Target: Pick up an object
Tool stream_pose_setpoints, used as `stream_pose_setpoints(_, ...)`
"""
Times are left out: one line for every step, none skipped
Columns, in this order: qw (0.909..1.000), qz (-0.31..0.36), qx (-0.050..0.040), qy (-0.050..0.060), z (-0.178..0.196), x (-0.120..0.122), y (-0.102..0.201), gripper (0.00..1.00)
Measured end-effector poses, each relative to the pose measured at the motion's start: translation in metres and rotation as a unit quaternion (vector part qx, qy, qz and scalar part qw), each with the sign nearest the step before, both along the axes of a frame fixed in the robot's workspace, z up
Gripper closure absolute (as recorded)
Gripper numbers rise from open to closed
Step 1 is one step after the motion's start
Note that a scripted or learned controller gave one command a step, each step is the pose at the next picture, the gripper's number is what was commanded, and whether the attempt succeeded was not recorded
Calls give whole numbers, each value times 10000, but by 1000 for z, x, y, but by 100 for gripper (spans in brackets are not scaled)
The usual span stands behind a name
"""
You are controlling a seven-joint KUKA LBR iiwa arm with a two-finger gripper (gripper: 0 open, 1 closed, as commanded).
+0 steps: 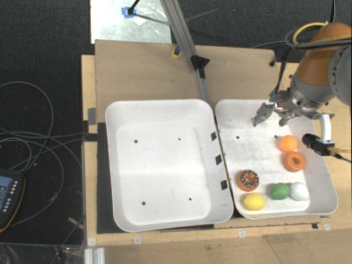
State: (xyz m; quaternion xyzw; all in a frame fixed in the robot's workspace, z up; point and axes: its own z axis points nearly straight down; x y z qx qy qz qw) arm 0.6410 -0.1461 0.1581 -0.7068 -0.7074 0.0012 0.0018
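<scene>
A brown wooden counter [137,70] carries the left white plastic bin [165,164]. Black cables [33,142] loop on the dark floor beside what looks like a handheld controller [10,194].

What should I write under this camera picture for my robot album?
Robot gripper hangs open above the right bin, holding nothing, with six toy foods waiting below.

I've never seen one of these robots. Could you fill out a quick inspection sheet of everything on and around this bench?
Surface: wooden bench bearing left bin and right bin, side by side.
Job's things: in the right bin, orange ball, orange ring, chocolate doughnut, lemon, green ball, white ball.
Clutter: nothing seen.
Grippers: gripper open, above the right bin's far end, holding nothing.
Cables: black loops on the floor at left.
Surroundings: handheld controller, grey pole.
</scene>
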Motion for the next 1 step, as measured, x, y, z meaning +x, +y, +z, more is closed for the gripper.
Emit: stream_pose_setpoints(10000, -1, 2, 2, -60, -7, 2, 0)
